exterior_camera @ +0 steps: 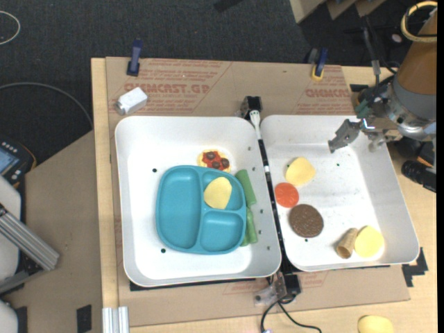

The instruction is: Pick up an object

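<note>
Four items in right bin [388, 186] — my gripper [345, 139] hovers at its top edge, finger state unclear. Approach step — next, descend onto yellow piece [300, 171].

Arm [416, 82] reaching leftward, jaws seemingly empty

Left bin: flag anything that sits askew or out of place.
A long green strip lies wedged between the blue divided plastic tray and the left white bin's right wall, bent along the tray's edge rather than lying flat. Nothing else stands out.
</note>
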### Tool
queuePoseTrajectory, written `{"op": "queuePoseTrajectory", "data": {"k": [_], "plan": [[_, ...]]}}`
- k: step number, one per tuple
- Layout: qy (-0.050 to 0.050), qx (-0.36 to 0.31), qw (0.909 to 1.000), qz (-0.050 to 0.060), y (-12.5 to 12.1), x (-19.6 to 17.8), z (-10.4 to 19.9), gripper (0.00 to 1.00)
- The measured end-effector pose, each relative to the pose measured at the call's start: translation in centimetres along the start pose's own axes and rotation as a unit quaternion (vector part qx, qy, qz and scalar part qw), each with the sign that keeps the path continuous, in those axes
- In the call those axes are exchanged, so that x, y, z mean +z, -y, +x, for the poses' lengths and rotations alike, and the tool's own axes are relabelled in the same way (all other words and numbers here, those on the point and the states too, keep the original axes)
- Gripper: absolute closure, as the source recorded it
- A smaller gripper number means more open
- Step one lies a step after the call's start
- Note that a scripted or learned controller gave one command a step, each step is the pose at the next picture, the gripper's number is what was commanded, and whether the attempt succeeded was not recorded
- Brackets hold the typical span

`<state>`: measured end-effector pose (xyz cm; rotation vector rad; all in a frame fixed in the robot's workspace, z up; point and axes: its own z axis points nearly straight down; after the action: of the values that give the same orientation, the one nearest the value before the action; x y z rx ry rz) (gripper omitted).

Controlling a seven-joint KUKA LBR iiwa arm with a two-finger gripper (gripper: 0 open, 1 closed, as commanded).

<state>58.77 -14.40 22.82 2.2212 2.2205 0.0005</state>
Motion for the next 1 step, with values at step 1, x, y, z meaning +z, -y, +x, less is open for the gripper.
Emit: {"op": "queuePoseTrajectory", "data": {"k": [1], "plan": [[0.003,0.0,0.9999,-0.011,1.08,-19.37,-1.27,0.0]]}}
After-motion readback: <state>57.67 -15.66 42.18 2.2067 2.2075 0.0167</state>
